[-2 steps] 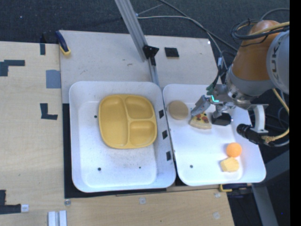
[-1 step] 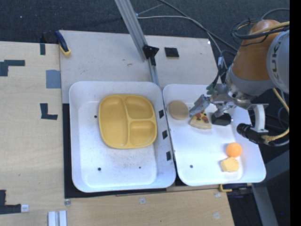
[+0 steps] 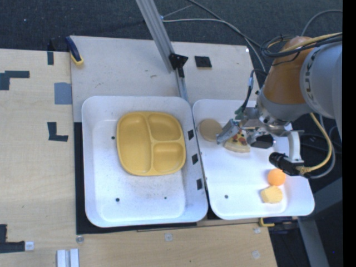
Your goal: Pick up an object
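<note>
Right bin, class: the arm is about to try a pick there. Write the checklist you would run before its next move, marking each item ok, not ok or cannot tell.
1. Claw is over the right bin, not the left bin: ok.
2. A target lies right by the claw, the pizza slice toy: ok.
3. Claw open wide enough: cannot tell.
4. Tan round piece lies apart from the slice: cannot tell, they look very close.
5. Orange ball and yellow chunk are out of the claw's way, at the near right corner: ok.
6. Yellow divided plate sits in the other bin: ok.
</note>
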Robot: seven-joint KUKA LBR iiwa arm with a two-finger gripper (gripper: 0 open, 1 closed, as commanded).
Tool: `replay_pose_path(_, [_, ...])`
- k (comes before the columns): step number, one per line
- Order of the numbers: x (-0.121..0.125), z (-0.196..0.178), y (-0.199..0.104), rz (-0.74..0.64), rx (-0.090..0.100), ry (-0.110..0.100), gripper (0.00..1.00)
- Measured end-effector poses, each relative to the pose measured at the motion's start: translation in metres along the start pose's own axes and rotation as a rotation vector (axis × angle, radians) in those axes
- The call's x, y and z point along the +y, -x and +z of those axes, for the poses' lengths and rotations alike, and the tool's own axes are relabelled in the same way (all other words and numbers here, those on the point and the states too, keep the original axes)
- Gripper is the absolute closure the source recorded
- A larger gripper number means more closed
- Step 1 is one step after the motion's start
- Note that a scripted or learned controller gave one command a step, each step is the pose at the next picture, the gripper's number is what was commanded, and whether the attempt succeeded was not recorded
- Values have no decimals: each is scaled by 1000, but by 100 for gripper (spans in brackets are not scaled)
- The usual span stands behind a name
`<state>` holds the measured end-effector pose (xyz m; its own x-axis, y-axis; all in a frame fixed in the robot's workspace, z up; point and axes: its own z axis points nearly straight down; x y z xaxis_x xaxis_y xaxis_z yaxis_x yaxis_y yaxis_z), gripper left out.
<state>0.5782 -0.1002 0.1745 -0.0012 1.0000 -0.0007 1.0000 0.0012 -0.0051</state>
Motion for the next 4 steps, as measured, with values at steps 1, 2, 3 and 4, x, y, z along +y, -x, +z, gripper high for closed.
replay_pose_path(1, [9, 55, 1, 0, 0, -1, 0])
replay_pose_path(2, [11, 87, 3, 1, -6, 12, 0])
replay_pose_path(3, [12, 75, 3, 0, -5, 13, 100])
replay_pose_path(4, [9, 13, -2, 0, 0, 9, 100])
